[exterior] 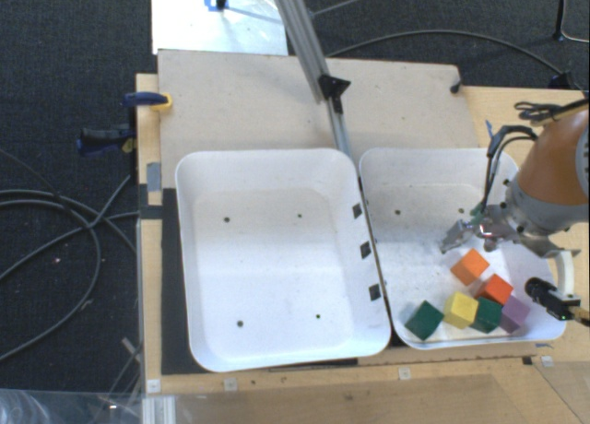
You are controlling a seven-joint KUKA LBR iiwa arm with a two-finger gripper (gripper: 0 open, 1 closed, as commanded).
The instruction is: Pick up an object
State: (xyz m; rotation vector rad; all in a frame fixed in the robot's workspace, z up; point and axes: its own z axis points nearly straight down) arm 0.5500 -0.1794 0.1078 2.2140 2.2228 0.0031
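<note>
Several small blocks lie in the near right corner of the right bin (415,192): an orange cube (470,266), a red-orange one (498,288), a yellow one (462,310), two green ones (425,319) (487,314) and a purple one (514,313). My gripper (472,238) hangs just behind the orange cube, low over the bin floor. It is open, and nothing sits between its fingers. The arm's orange band (558,169) shows at the right edge.
The left bin (267,256) sits beside the right one, and the two share a raised middle rim. A slanted grey pole (304,35) crosses the bench behind the bins. Cables lie on the floor to the left.
</note>
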